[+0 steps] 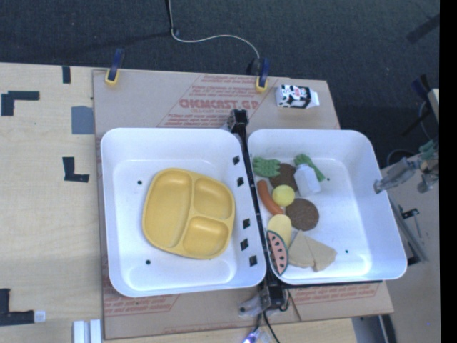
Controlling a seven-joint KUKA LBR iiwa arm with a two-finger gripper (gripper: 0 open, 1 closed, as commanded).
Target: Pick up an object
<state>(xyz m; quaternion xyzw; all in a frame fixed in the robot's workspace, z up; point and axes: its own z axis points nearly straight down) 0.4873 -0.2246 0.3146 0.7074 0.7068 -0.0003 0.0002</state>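
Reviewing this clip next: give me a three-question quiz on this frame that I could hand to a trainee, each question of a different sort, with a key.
1. True or false: the yellow plastic compartment tray lies in the right white bin.
2. Multiple choice: the red toy watermelon slice lies at the A) far right corner, B) near left corner, C) middle of the right bin.
3. Fill in: the small black-and-white carton stands on the brown ______ board beyond the bins.

Key: 1. false, it lies in the left white bin; 2. B; 3. cardboard.
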